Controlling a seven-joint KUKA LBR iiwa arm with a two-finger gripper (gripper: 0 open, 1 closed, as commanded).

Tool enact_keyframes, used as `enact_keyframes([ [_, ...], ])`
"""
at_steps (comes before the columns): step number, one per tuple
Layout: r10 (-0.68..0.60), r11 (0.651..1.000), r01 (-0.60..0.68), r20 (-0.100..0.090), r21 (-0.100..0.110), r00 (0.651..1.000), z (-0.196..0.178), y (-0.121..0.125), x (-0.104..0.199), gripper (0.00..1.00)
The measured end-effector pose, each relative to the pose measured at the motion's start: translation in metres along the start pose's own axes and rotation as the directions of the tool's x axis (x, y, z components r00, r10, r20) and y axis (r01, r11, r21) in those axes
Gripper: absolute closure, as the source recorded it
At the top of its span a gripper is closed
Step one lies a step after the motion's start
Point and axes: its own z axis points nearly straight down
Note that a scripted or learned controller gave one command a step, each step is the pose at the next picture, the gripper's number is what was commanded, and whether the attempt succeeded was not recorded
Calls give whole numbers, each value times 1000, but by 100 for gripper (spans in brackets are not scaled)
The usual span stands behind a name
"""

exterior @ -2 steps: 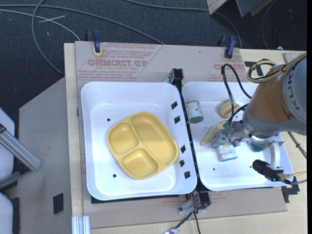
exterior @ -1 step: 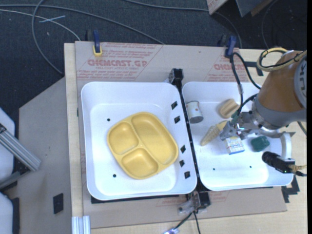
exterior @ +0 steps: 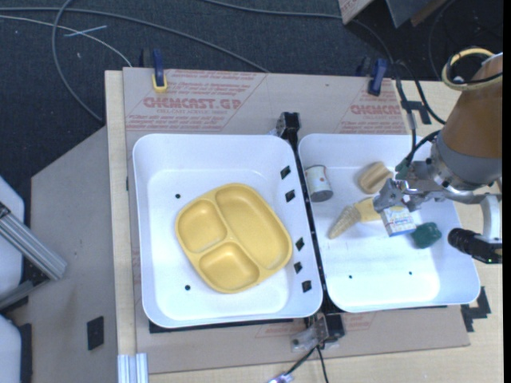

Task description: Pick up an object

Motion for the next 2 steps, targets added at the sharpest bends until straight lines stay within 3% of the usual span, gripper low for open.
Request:
enact_keyframes([
  [1,-1,1000,1,-1,-1,1000,-53,-7,5,100],
  [2,-5,1000,5,-5,8,1000,-40,-1,60,100],
])
